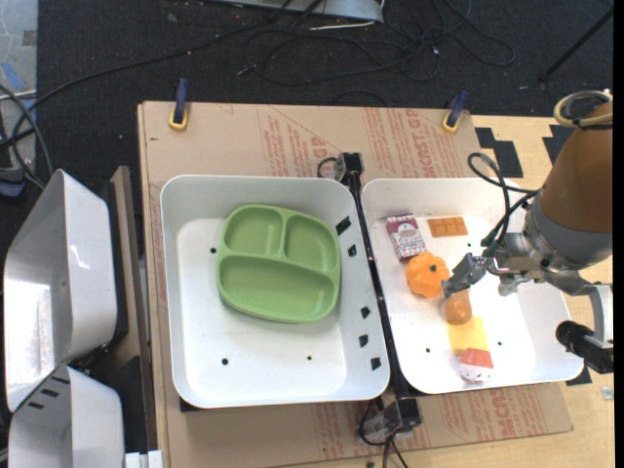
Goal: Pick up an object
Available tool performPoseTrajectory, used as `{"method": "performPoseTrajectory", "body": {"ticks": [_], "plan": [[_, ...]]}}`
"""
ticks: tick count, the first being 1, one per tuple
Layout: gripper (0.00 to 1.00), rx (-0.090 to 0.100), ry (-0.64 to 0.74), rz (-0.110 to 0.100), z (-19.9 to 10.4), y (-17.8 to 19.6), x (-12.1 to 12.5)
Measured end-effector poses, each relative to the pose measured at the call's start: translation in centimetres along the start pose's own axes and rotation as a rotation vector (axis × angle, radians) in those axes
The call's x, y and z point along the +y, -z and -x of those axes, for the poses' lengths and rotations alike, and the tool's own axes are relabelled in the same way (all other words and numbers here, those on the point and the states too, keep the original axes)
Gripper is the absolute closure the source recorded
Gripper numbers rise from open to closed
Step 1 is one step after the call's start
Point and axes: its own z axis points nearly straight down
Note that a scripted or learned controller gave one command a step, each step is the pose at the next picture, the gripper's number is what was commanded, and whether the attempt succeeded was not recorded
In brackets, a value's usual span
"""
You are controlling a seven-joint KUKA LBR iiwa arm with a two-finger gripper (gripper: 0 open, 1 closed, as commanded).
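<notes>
Camera view from above the bench: the gripper (464, 273) hangs low over the right bin (531, 354), just beside an orange ball (426, 276) and a small brown object (457, 309). Whether its claw is open or closed cannot be told, and nothing is seen held. The approach looks under way; next it must settle over one object and close. A green plate (280, 263) lies in the left bin (190, 300).
</notes>
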Motion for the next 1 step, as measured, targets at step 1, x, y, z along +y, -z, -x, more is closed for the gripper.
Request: {"method": "performPoseTrajectory", "body": {"ticks": [1], "plan": [[0.00, 0.000, -0.002, -0.001, 0.54, -5.08, -0.82]]}}
